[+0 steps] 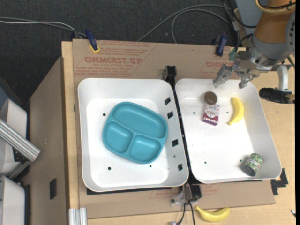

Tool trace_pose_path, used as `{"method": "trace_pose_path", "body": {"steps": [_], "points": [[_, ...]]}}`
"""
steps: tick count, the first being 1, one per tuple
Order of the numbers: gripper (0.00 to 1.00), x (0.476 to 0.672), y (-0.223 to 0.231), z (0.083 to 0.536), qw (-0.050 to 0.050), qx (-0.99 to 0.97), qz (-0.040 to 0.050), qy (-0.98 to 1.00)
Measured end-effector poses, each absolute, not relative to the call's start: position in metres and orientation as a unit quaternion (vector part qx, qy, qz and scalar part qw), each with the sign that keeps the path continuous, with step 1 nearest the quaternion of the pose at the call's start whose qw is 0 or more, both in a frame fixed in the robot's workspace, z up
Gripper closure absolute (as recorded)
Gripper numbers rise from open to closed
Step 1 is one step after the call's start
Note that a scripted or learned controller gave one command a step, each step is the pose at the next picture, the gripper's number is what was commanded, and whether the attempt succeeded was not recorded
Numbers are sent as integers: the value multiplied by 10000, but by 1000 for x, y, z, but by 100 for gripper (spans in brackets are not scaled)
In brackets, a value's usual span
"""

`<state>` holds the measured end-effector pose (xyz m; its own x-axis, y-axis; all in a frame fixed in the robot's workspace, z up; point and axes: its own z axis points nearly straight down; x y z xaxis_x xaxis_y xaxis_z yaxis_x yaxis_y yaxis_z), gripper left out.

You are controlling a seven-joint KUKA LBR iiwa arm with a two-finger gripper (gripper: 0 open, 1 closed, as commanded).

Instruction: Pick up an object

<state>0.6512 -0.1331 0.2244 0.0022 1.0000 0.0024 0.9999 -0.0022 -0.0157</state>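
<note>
My gripper (232,80) hangs open over the far edge of the right bin (225,165), its two grey fingers spread with nothing between them. Just below it in the bin lie a small brown round object (210,97), a white and purple packet (211,114) and a yellow banana (236,110). A small green-labelled can (252,163) lies on its side near the bin's front right corner. The orange-banded arm comes down from the upper right.
The left bin (93,163) holds a teal divided plate (135,131). A second banana (213,213) lies on the bench in front of the bins. Clamps and cables sit along the cardboard's back edge.
</note>
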Motion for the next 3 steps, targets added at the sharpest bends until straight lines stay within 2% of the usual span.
{"method": "trace_pose_path", "body": {"steps": [1, 2, 3], "points": [[0, 654, -133, 234, 5, -7069, 1, -7073], [0, 664, -130, 180, 16, -7062, 11, -7080], [0, 665, -131, 118, 24, -7068, 15, -7074]]}}
